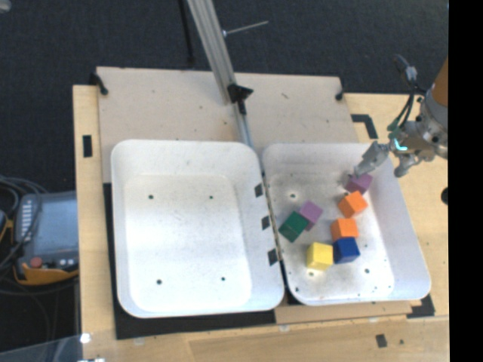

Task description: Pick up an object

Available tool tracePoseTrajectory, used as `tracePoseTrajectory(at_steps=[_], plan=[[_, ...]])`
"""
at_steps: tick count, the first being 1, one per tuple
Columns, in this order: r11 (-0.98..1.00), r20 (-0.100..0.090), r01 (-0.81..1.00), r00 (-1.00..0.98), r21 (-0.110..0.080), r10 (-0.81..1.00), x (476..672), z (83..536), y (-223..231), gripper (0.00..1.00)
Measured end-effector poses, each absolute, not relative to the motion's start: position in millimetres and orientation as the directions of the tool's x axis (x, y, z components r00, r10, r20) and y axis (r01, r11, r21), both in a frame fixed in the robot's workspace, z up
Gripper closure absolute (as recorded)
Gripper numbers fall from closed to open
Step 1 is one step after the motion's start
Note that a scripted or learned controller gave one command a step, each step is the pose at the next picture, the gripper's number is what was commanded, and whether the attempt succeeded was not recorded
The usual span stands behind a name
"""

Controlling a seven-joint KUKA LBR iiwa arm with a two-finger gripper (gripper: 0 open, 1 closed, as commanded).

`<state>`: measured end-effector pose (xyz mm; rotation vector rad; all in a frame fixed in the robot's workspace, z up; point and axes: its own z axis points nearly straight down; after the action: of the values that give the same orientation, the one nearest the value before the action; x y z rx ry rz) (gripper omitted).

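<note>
Tool (382, 159), finger state indiscernible, poised beside purple cube (359, 182) in right bin (407, 232): approach step; descent and closing probably follow.

You are looking down on a pale wooden bench (87, 225) standing on dark carpet (83, 21). A lighter board (173, 104) lies across the bench's far part, held at its far corners by small black clips. A grey metal rail (211, 40) slants from the top of the view down to a black bracket at the board's middle. On the floor to the bench's left you see a grey box (49, 228) with dark cables beside it. The light is even and soft.
</note>
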<state>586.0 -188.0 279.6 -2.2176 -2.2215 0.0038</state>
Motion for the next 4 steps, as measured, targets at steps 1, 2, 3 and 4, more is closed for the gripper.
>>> tracePoseTrajectory(at_steps=[1,2,3,4], plan=[[0.003,-0.001,1.0,-0.003,0.001,1.0,586.7,282,-188,0.0],[0.002,0.0,1.0,-0.002,-0.004,1.0,587.4,238,-183,0.0],[0.001,-0.001,1.0,-0.001,-0.004,1.0,592.8,194,-181,0.0],[-0.001,-0.004,1.0,0.001,0.002,1.0,591.2,135,-187,0.0]])
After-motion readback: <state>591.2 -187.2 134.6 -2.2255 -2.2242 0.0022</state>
